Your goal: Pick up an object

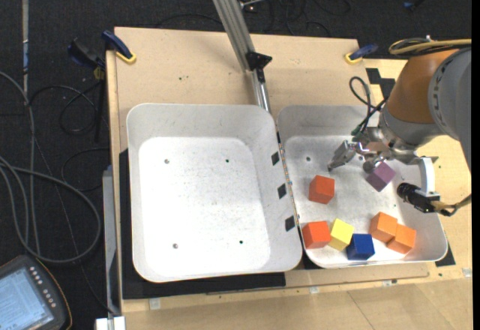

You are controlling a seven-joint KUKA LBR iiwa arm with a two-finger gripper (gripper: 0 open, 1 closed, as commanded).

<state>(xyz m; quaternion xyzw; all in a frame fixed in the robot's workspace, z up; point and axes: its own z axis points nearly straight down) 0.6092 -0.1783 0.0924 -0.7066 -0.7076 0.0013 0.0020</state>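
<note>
The arm [427,96] leans over the right bin [300,133]. Its gripper [358,158] hovers with fingers spread wide, gripping nothing. A purple block [380,175] lies just beside it, an orange cube [322,189] nearby.

The arm [431,92] reaches in over the right bin [300,126], its gripper [358,157] low above the bin floor with a purple block [380,175] just beside it. An orange-red cube [322,189] sits alone mid-bin, and along the near edge line up a red block [316,234], yellow block [341,233], blue block [361,247] and two orange blocks [393,231]. The left bin [142,171] lies alongside on the tabletop [187,66].
</note>
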